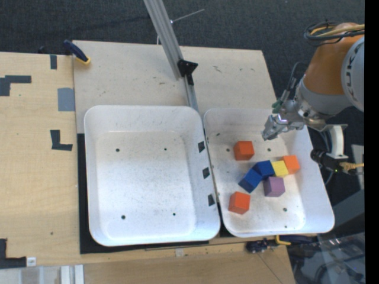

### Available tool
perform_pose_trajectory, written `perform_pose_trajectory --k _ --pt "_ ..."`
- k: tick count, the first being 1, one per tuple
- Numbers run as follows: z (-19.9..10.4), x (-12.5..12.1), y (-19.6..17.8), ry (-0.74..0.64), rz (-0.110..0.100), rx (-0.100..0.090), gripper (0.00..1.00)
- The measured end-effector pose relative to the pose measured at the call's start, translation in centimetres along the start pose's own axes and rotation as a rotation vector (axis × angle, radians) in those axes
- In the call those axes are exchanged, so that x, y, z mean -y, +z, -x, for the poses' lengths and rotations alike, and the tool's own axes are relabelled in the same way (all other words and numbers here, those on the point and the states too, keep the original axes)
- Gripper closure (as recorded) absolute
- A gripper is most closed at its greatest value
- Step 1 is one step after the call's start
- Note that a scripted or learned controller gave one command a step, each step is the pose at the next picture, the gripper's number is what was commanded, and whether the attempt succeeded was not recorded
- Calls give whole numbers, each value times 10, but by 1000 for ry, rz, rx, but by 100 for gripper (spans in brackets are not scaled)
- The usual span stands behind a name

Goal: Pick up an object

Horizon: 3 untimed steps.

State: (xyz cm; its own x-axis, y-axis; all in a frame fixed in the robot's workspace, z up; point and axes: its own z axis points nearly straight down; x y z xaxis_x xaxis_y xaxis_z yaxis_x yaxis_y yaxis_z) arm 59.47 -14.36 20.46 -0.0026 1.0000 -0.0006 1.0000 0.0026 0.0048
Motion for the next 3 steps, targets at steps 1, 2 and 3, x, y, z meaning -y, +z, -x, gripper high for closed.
perform_pose_trajectory --k 1,2,3 --pt "1 -3 -64 1 1 1 100" --pt "1 -4 -90 1 -2 0 100" --pt "-47 7 -69 -2 -8 -2 100"
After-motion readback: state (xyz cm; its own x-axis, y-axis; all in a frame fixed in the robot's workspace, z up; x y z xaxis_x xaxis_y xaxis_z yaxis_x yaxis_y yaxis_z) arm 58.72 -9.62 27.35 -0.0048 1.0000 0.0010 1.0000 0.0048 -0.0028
